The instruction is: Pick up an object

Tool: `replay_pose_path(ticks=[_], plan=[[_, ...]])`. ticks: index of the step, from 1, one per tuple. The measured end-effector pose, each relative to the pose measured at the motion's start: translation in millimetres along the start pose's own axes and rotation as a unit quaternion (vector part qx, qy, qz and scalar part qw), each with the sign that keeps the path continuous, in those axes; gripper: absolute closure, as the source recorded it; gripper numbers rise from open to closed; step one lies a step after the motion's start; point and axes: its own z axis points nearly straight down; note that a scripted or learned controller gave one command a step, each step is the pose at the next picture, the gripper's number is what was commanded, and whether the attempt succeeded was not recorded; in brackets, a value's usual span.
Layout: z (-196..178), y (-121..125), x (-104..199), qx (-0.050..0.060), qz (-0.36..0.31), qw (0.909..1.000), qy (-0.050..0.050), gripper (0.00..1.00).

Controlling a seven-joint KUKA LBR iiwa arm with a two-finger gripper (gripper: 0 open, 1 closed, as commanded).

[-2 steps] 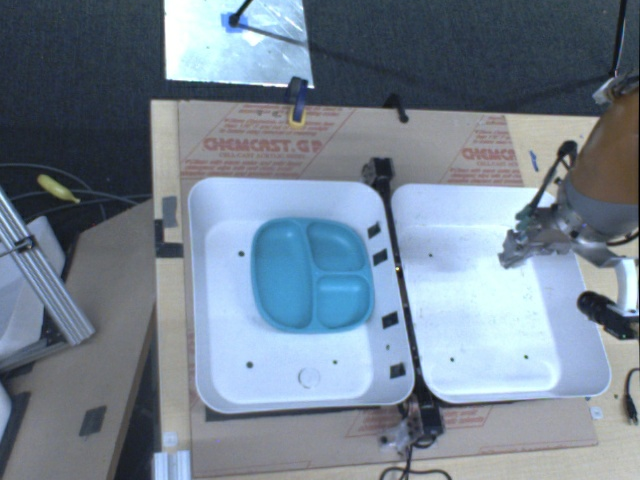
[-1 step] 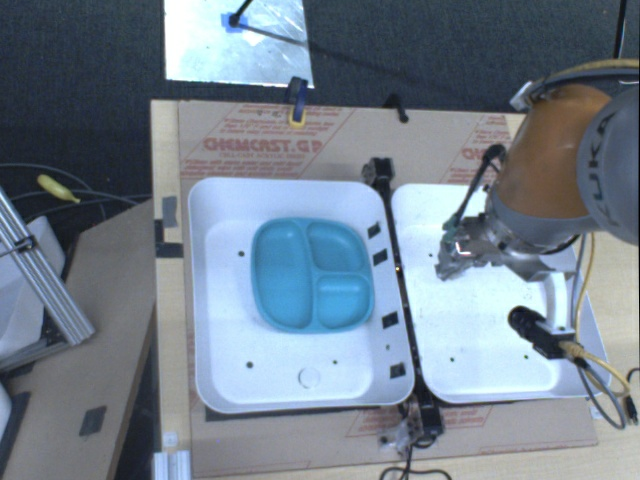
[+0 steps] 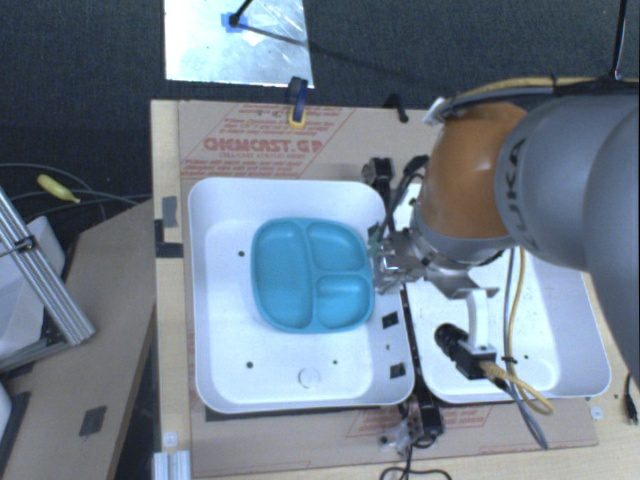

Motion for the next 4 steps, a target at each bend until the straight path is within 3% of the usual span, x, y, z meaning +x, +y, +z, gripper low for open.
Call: replay_pose_path(ticks=[1, 2, 3, 4], plan=[[-160.0, 24.1, 123.5, -0.01, -0.002, 0.9999, 0.004, 1.0], [-190.7, 1.2, 101.9, -0.002, 0.005, 1.0, -0.001, 1.0], [-251.8, -6.8, 91.4, -0.003, 0.005, 1.0, -0.001, 1.0], [-259.8, -6.2, 92.2, -0.003, 0.001, 1.0, -0.001, 1.0]])
